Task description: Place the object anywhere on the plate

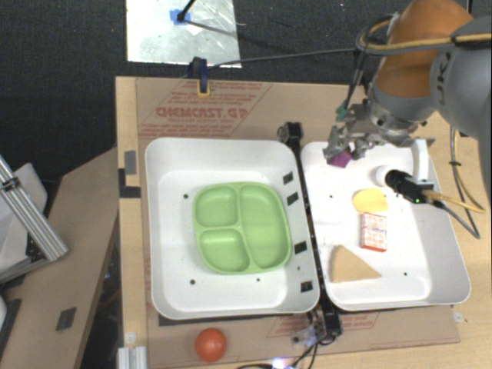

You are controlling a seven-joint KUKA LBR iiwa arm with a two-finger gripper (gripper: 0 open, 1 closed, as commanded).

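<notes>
A green plate [242, 227] with three compartments lies in the middle of the left white bin [173, 167]. My gripper [339, 152] hangs over the far left corner of the right bin [438, 267]. It is shut on a small purple object [339, 159], which shows between the fingertips just above the bin floor. The plate is to the gripper's left and nearer the camera, across the divider between the bins.
In the right bin lie a yellow round piece [370, 201], a small red and white box [374, 231] and a tan wedge [352, 266]. An orange ball [210, 344] rests on the bench in front of the left bin.
</notes>
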